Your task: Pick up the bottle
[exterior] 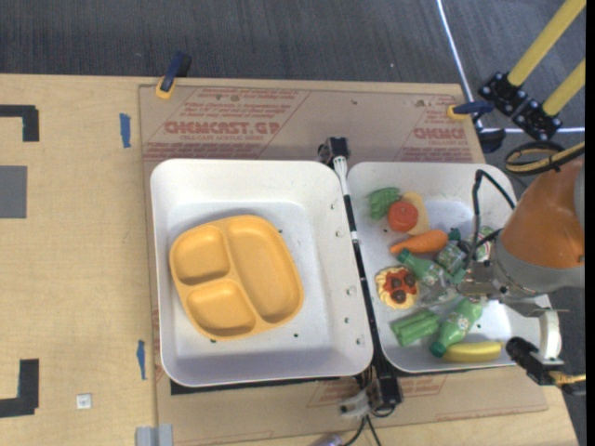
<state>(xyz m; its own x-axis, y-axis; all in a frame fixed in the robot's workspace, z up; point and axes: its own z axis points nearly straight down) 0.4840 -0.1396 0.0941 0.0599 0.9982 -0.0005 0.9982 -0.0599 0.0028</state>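
Bench: I see 2 white bins side by side, the left bin (177,193) and the right bin (372,179), on a cardboard sheet (279,119).
Left bin: I log 1 yellow plate (237,272) with 3 compartments, lying near its middle.
Right bin: I count a tomato (403,216), a carrot (423,242), a green leafy piece (381,200), a small pizza slice (397,285), a green pepper-like piece (414,327) and a banana (472,349).
Bottle (458,324): green, lying on its side in the right bin's lower part, just above the banana and beside the green piece.
Arm (548,235): grey with an orange band, reaching in from the right over the right bin.
Gripper (456,277): low over the clutter, just above the bottle, between it and the carrot.
Gripper state: I cannot tell from my feed whether it is spread or pressed together; I see nothing clearly pinched.
Surroundings: blue clamps (172,72) at the sheet's far corners.
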